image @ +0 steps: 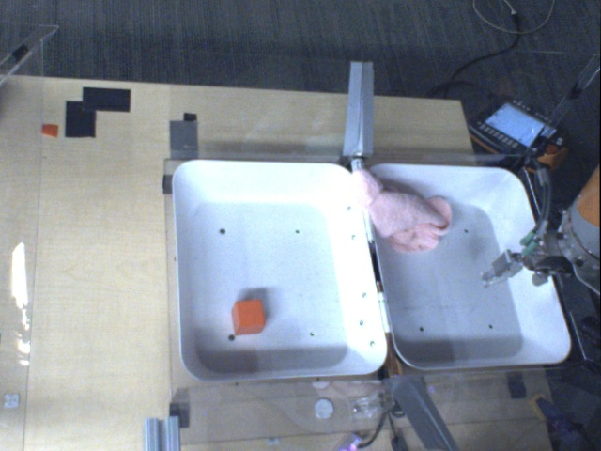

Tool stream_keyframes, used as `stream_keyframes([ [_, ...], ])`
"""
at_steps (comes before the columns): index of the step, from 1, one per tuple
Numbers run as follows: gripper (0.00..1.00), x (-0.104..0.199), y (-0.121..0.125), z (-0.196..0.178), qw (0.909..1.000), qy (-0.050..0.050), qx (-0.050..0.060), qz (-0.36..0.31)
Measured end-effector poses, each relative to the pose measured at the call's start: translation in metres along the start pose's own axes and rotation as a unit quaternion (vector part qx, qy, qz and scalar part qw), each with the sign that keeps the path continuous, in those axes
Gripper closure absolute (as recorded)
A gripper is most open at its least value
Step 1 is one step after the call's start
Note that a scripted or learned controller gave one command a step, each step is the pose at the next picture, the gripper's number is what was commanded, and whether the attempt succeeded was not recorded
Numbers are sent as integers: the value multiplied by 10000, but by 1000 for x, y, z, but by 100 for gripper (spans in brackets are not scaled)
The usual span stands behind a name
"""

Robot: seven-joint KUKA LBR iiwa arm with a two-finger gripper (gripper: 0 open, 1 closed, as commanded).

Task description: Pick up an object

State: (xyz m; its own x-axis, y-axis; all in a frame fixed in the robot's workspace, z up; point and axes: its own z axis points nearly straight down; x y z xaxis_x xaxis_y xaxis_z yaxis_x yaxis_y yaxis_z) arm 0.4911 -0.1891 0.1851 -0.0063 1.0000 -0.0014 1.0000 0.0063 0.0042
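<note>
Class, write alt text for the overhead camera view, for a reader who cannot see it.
Two shallow white bins sit side by side on a bench: the left bin holds an orange block, the right bin a pink cloth. The gripper hovers at the right bin's right side.

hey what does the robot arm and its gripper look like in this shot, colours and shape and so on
At the camera view's right edge, the gripper is a small pale grey metal piece with thin finger-like prongs and a touch of green beside them. Behind it the wrist is a rounded grey and dark housing. The arm above carries an orange band. Finer markings or cables on it are too blurred to tell.
</note>
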Motion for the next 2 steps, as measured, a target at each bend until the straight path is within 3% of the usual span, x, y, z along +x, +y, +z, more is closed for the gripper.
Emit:
stream_keyframes([
  [1,0,38,67,91,10000,1,-14,-90],
  [2,0,36,149,97,9983,-7,-30,-576],
])
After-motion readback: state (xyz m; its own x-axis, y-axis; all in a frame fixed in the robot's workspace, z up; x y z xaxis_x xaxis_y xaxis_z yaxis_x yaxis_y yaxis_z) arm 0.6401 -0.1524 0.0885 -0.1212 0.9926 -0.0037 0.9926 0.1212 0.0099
